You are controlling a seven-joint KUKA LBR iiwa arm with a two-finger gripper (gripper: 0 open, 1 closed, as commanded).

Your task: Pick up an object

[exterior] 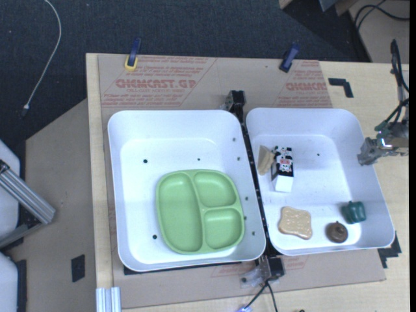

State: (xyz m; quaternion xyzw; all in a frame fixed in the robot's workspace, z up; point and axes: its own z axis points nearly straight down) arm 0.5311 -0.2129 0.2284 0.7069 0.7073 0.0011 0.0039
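Observation:
The right bin (325, 125) holds several small objects. A black-and-white carton (283, 168) lies near its left wall, with a tan wedge (264, 160) beside it. A tan toast-shaped piece (295, 222) lies at the front, and a brown ring (337, 232) and a teal block (355, 211) sit in the front right corner. My gripper (376, 147) shows as a grey metal piece at the bin's right rim, beside the bin and apart from all the objects. Nothing is seen in it.
The left bin (130, 142) holds a green divided plate (199, 210). A black divider clamp (235, 100) sits between the bins at the back. Blue clips (288, 57) pin the cardboard base. Cables hang at the far right.

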